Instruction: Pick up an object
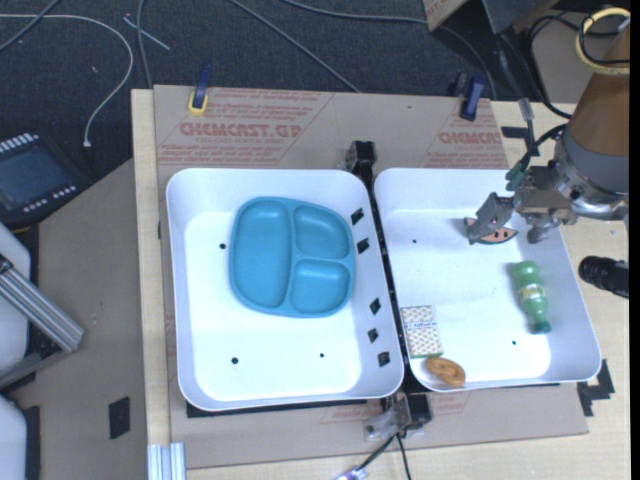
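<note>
Gripper (512, 220) hangs over the right bin (440, 193), fingers spread around a small orange-brown object (495, 234) without visibly clamping it, so a shallow close could let it slip, while the green bottle (531, 295) lies nearby.

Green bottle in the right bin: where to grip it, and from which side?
Grip the green bottle across its mid-body, coming straight down from above. It lies flat on the floor of the right bin, long axis running roughly toward and away from the camera, so the jaws should close across its narrow width. It looks round and may roll. Space shows on both sides.
</note>
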